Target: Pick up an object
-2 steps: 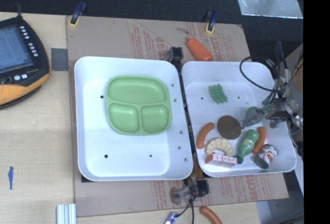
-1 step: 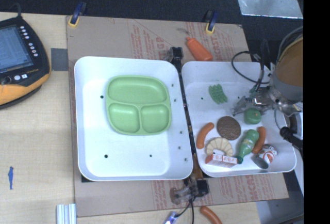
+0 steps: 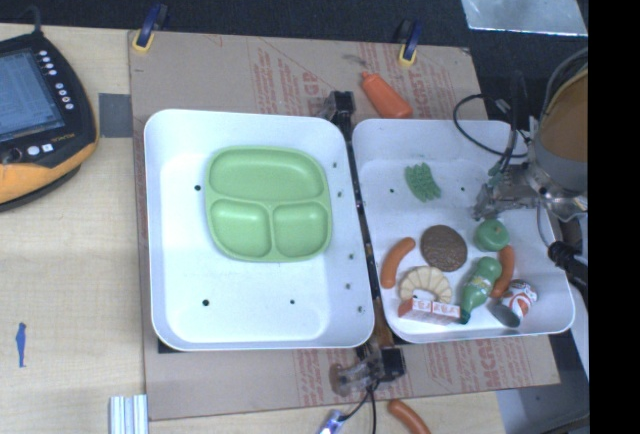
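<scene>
The gripper (image 3: 497, 202) hovers just above the round green toy (image 3: 490, 235) in the right-hand bin (image 3: 385, 147), its grip state impossible to tell from here

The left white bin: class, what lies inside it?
Inside the left white bin lies a green divided plate with three compartments, nothing showing in them. The bin floor directly beneath the plate is covered, so it cannot be seen.
</scene>
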You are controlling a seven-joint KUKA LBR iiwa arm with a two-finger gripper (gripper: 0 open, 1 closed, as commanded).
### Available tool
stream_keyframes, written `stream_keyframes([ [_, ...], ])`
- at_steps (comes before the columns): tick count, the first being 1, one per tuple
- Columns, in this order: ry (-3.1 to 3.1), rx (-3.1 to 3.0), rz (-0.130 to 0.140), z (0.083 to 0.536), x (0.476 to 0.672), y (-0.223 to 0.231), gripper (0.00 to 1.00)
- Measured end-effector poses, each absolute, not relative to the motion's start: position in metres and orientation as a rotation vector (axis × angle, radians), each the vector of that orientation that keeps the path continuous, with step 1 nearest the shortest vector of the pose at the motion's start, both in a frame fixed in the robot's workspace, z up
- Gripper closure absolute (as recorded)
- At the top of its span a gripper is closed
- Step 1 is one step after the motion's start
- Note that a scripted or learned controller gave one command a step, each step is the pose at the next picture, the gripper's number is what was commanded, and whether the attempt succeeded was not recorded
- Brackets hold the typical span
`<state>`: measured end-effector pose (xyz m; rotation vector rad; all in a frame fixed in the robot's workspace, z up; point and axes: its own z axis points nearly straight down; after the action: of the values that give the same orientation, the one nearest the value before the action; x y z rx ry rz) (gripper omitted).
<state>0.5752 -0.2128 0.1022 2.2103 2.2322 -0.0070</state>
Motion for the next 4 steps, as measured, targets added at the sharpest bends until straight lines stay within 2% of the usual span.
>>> stream_keyframes([
  [1, 2.227, 2.218, 0.0, 0.168, 0.597, -0.191, 1.0],
  [2, 2.227, 2.219, -0.002, 0.168, 0.597, -0.191, 0.0],
  [3, 2.23, 2.217, -0.007, 0.091, 0.561, -0.212, 0.0],
  [4, 2.233, 2.213, -0.008, 0.102, 0.562, -0.213, 1.0],
])
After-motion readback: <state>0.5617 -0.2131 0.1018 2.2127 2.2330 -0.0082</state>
